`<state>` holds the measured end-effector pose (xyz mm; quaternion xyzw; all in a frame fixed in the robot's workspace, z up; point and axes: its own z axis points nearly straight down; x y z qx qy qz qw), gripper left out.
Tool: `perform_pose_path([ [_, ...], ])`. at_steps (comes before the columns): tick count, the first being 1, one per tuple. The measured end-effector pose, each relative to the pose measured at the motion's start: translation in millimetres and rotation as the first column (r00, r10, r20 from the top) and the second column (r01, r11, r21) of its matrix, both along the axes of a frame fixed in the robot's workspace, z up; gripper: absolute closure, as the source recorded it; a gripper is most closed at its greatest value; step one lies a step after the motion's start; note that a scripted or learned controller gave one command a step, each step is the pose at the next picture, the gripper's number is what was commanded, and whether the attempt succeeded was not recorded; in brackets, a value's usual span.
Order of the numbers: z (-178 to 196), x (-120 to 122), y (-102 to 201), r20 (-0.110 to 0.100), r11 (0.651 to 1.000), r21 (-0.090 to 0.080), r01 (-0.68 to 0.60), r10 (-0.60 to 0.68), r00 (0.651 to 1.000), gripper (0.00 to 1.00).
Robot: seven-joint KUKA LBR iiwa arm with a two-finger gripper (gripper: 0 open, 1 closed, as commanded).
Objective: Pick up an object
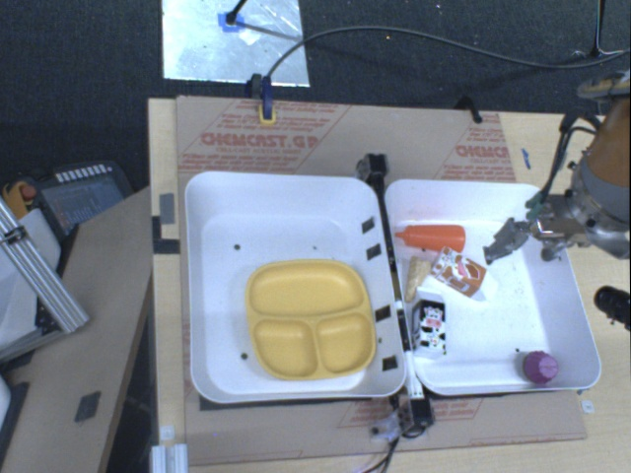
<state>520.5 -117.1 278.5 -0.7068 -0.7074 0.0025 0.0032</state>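
Note:
The right bin (567, 308) holds an orange carrot-shaped piece (432, 236), a brown and white snack packet (459, 272), a pale cone-shaped piece (417, 274), a small black and white carton (431, 325) and a purple object (539, 367) near the front right corner. My gripper (523, 246) hangs over the bin's right half, just right of the snack packet and apart from it. Its fingers (501, 240) are spread open with nothing between them.
The left bin (222, 215) holds a yellow divided plate (308, 316). A black divider strip (386, 264) runs between the two bins. A cable (325, 37) crosses the back of the bench. A grey device (84, 197) and metal rails (39, 284) stand at the left.

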Motion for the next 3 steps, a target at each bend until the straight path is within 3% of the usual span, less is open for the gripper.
perform_pose_path([
  [1, 5, 2, 0, 0.010, 1.000, -0.002, -0.002, 0.002, 1.000, 0.00],
  [3, -100, -3, 10, 0.005, 1.000, 0.000, 0.000, 0.000, 1.000, 0.00],
])
